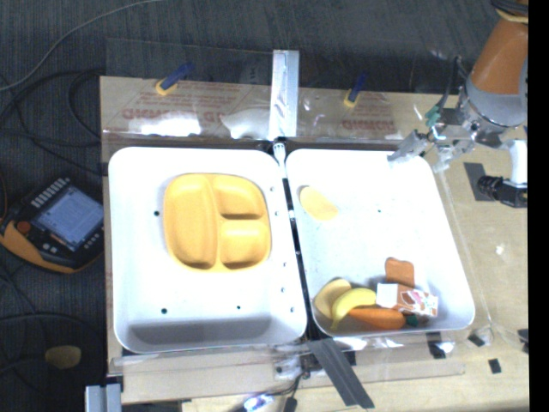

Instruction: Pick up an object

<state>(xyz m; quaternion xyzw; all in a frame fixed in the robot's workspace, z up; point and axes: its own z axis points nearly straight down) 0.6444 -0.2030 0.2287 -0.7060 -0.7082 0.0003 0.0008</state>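
We have picked up nothing yet — our gripper point(429, 142) hangs at the right bin's point(446, 221) far edge, jaws open — the toy food point(375, 303) waits in its near corner.

Right bin point(446, 230): middle floor open, wide passage from above. Near edge crowded: banana point(352, 299), carrot point(376, 318), small carton point(416, 302) packed touching. Pale yellow disc point(318, 203) lies alone near the divider. Left bin point(137, 230): yellow sectioned tray point(217, 221) takes the centre, margins free.
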